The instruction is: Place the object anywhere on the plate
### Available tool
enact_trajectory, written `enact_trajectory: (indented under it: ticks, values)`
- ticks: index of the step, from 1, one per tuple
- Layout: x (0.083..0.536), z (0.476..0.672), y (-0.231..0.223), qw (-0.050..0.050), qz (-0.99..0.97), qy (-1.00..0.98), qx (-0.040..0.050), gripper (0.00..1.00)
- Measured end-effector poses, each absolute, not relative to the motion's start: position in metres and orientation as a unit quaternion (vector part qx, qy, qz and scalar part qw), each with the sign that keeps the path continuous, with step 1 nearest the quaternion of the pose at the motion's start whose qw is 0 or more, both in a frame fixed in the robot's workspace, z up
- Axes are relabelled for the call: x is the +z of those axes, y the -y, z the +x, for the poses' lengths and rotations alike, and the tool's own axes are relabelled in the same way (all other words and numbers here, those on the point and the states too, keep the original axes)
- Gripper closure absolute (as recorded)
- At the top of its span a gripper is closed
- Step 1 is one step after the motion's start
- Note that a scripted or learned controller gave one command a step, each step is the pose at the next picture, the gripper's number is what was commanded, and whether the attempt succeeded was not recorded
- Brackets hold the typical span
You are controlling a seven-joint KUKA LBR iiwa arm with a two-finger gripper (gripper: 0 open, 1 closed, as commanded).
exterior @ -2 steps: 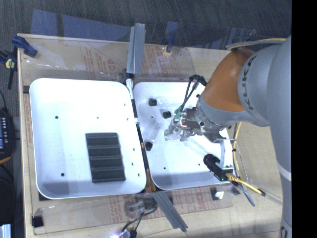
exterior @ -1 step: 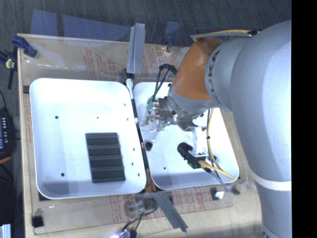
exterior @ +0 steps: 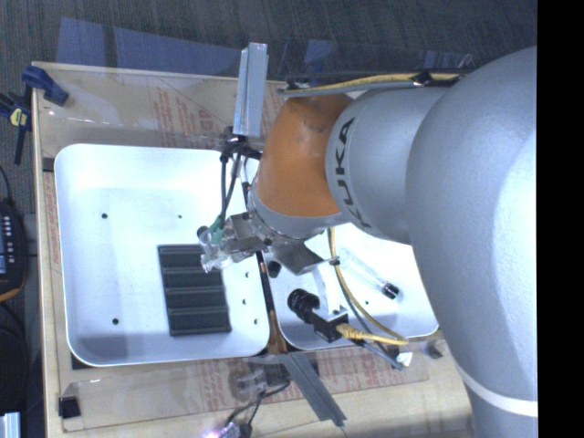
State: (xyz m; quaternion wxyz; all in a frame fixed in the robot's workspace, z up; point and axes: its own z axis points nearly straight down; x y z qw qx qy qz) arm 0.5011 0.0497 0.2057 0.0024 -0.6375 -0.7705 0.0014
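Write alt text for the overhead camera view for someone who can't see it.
A grey KUKA arm with an orange band reaches in from the right, its gripper over the left white bin, at the upper right corner of a dark ridged rectangular object lying there. The right white bin is mostly hidden by the arm.

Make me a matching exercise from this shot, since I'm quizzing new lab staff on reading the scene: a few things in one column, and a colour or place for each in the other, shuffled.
Things:
1. ridged plate
2. band above the wrist
3. cable
4. left bin

Descriptions:
A. white, holds the dark ridged item
B. yellow, loops over the right bin
C. orange
D. dark grey, lies in the left bin by its right wall

Pairs: 1-D, 2-C, 3-B, 4-A
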Motion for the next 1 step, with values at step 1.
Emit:
enact_trajectory:
  ticks: [1]
  values:
    - [0.1520, 0.5642, -0.1767, 0.001, -0.513, 0.859, 0.0010, 1.00]
